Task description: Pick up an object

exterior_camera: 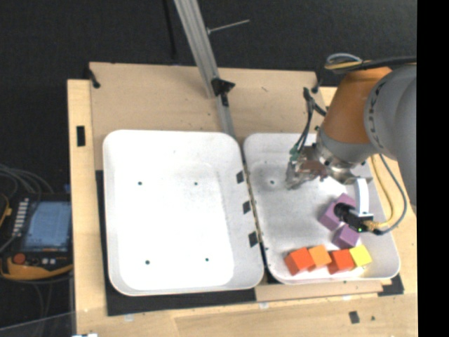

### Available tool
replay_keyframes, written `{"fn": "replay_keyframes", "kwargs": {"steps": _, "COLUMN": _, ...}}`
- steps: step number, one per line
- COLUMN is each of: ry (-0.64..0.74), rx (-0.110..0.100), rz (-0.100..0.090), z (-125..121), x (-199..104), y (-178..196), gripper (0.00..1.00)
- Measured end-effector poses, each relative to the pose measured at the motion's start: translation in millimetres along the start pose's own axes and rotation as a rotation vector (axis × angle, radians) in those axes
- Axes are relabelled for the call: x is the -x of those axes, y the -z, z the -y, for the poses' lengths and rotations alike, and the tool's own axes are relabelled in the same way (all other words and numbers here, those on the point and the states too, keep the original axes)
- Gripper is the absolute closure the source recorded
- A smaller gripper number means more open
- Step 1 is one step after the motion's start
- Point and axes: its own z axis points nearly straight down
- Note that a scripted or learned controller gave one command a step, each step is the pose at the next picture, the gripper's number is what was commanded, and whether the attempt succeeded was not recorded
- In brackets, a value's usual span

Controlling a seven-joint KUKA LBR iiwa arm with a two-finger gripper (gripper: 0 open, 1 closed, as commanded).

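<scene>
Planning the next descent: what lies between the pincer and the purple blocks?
In the camera view, bare white bin floor separates the pincer from the purple blocks.

Pale wooden bench (140, 97) set on dark floor (84, 20). Slanted metal pole (200, 44) rising from far side. At left, handheld control pendant (38, 234) with blue screen, cables (21, 181) trailing nearby.

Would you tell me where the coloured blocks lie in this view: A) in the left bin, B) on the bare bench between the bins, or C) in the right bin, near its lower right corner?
C: the orange block, yellow block and purple blocks sit inside the right bin, toward its lower right corner.
</scene>
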Motion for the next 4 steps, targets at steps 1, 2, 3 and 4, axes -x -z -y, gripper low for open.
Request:
{"fn": "replay_keyframes", "kwargs": {"steps": 1, "ry": 0.002, "rx": 0.002, "rz": 0.001, "z": 2, "x": 5, "y": 45, "gripper": 1.00}}
{"fn": "replay_keyframes", "kwargs": {"steps": 2, "ry": 0.006, "rx": 0.000, "rz": 0.000, "z": 0, "x": 6, "y": 67, "gripper": 1.00}}
{"fn": "replay_keyframes", "kwargs": {"steps": 3, "ry": 0.014, "rx": 0.000, "rz": -0.001, "z": -4, "x": -37, "y": 74, "gripper": 1.00}}
{"fn": "replay_keyframes", "kwargs": {"steps": 4, "ry": 0.016, "rx": -0.002, "rz": -0.002, "z": -21, "x": -96, "y": 80, "gripper": 1.00}}
